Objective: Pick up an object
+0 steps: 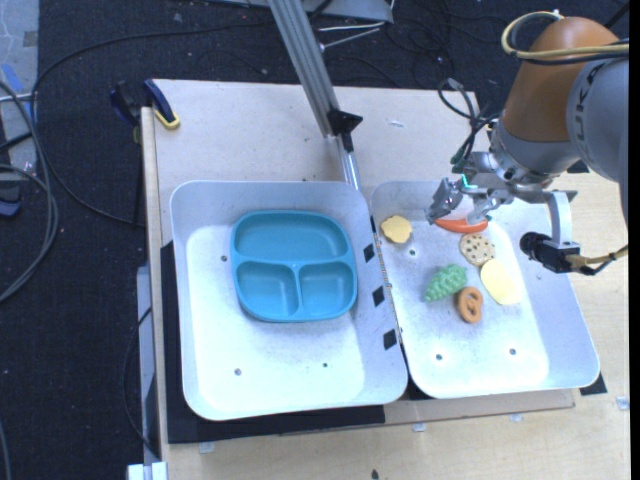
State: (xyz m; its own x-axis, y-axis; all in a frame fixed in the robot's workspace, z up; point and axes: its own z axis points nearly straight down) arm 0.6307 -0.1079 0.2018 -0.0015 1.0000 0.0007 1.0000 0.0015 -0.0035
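Note:
My gripper point(461, 206) hangs over the far part of the right bin point(560, 353), its fingers spread apart and open. A red-orange carrot-like piece point(461, 225) lies just under and in front of the fingertips, not lifted. A round brown cookie point(477, 248) sits right in front of it. A yellow-orange piece point(397, 230) lies to the left. Toward the front are a green broccoli-like piece point(445, 283), a pale yellow piece point(500, 282) and an orange pretzel-like ring point(469, 305).
The left bin point(205, 358) holds a blue divided plate point(295, 265). A slanted metal pole point(305, 53) comes down to the bins' far edge. The grey arm with its orange band point(560, 63) reaches in from the upper right, with a black cable part point(545, 248) beside it.

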